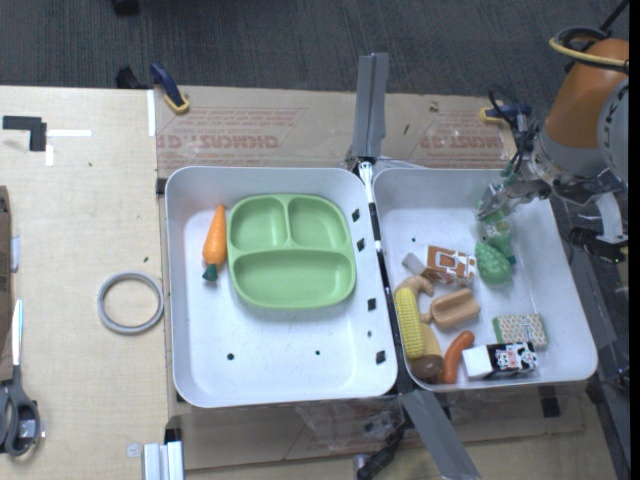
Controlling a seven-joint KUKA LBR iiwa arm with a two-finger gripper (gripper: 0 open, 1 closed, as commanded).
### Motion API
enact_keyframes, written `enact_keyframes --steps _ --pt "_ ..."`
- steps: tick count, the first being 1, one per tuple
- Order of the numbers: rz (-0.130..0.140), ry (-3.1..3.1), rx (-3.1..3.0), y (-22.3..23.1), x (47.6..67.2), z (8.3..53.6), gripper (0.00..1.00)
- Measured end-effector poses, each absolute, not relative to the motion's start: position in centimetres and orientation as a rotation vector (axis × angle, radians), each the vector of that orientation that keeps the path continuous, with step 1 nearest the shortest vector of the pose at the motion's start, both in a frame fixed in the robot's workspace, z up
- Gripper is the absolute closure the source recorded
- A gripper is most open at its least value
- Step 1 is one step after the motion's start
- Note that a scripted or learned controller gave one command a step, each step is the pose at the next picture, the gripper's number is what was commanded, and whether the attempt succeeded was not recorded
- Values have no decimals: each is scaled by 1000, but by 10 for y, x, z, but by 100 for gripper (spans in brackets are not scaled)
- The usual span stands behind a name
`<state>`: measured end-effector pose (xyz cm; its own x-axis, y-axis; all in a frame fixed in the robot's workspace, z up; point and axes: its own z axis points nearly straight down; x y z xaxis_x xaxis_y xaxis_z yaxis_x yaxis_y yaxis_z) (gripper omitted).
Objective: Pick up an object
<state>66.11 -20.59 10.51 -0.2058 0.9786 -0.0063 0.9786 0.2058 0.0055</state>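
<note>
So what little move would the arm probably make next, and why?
Probably a short drop straight down. The gripper hangs at the far side of the right white bin, just above the crinkled green toy vegetable, and nothing visibly sits between its jaws, so lowering onto that toy looks the likeliest step.

Tool (497, 204) fingers blurred, state unreadable. Scissors (17, 413) cut by left edge. Arm (590, 108) cropped at right. Carton (510, 359) print too small.
</note>
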Motion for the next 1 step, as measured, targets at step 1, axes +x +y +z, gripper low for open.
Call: enact_keyframes --steps 1 --pt "-1 2432 1988 -100 635 233 100"
